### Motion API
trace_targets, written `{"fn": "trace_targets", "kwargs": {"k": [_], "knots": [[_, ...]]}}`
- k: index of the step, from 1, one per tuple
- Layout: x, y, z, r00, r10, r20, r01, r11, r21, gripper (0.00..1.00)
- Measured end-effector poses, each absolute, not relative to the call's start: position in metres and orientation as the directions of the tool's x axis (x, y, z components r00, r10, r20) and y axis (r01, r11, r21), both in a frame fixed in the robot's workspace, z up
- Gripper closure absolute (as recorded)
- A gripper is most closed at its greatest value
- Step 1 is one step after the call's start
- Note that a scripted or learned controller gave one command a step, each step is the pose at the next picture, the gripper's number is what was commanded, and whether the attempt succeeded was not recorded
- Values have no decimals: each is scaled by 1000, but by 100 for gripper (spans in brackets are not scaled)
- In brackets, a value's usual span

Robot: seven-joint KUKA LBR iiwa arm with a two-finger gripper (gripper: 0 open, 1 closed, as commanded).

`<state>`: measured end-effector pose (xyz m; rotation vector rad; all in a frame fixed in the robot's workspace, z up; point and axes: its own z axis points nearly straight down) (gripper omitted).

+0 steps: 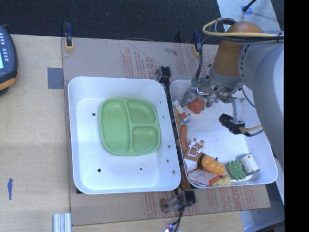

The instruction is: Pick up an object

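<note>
Camera view: gripper (200,96) sits low over the far end of the right bin (263,151), with a red object (196,105) right at its tip, toward the bin's near side. Can't tell if it's gripped or just touching.

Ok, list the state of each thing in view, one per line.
tool: low at the right bin's far end, by the red piece
red piece: beside the tool, grip unclear
green plate: flat in the left bin
sausage: lying along the right bin's left wall
can: on its side
</note>
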<state>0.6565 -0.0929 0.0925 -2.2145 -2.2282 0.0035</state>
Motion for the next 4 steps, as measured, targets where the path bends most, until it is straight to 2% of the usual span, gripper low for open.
{"fn": "trace_targets", "kwargs": {"k": [3,4], "knots": [[657,-97,92,-3,1000,-1,1000,3,-1,0],[510,-109,92,3,1000,-2,1000,-3,-12,0]]}}
